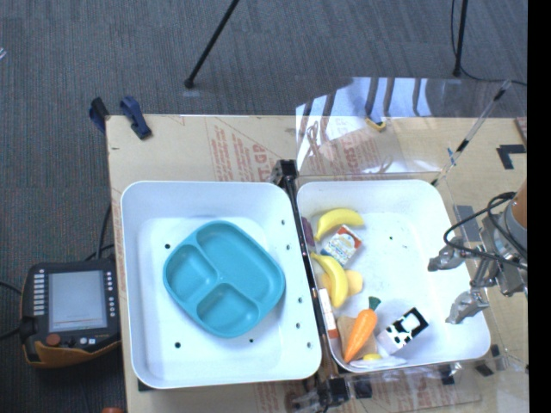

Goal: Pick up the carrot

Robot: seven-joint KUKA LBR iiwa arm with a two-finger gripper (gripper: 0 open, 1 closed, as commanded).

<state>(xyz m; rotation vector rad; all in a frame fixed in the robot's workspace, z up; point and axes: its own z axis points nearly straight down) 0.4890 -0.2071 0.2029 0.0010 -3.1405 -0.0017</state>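
Note:
The orange carrot (359,335) with a green top lies in the right bin (413,205), near its front edge and left of middle, tip pointing toward the front. My gripper (455,284) hovers at the bin's right side, well to the right of the carrot. Its two fingers (442,261) stand apart, open, with nothing between them.
Around the carrot lie a black-and-white item (405,327) to its right, a banana (334,279) just behind it, a small packet (343,245) and another banana (337,222) farther back. The left bin (146,231) holds a blue divided plate (224,278). A pendant (73,304) sits left of the bench.

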